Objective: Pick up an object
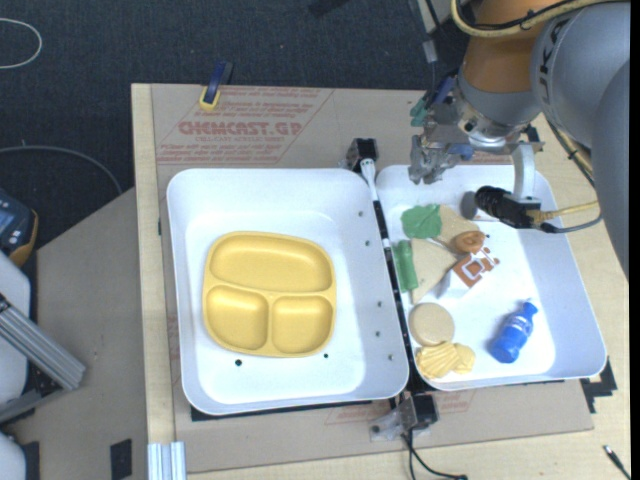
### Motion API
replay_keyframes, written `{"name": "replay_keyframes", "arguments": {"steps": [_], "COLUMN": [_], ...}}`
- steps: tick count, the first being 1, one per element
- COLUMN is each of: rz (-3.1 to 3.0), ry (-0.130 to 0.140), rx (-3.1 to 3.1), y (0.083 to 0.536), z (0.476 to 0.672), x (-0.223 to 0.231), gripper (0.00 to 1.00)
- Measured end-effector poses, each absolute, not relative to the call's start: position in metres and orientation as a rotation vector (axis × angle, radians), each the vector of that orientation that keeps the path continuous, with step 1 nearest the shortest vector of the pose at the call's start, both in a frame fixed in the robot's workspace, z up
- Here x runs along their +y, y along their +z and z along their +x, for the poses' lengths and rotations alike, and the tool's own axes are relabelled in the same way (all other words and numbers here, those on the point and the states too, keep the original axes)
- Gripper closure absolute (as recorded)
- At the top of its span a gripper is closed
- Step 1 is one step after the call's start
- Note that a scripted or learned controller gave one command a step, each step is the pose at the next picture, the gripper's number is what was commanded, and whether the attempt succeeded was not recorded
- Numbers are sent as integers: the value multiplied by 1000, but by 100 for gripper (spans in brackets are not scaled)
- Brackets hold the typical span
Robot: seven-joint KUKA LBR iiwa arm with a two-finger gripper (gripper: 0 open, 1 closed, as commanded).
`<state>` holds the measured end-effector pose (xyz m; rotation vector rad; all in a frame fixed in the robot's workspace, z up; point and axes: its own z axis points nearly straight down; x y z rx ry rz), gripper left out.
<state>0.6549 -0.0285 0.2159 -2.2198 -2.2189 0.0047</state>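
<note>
My gripper (428, 171) hangs over the far left corner of the right bin (573, 268), its fingertips pointing down above bare bin floor with nothing seen between them. Just in front of it lies a green leafy piece (422, 220). A green stick (405, 264) lies along the bin's left wall. Nearby are a brown bun-like piece (466, 240) and a brown and white block (476, 267). Toward the front lie a tan round disc (432, 323), a yellow ridged piece (446, 359) and a small blue bottle (513, 332).
The left bin (190, 268) holds a yellow divided tray (268, 291). A cardboard sheet (250, 123) lies under both bins. A blue and yellow clip (213, 86) sits at its far edge.
</note>
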Motion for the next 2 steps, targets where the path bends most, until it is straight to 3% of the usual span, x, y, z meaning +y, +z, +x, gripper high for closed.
{"name": "replay_keyframes", "arguments": {"steps": [2], "rz": [-2224], "ry": [-5], "rx": [-2225], "y": [236], "z": [650], "x": [-25], "gripper": [100]}}
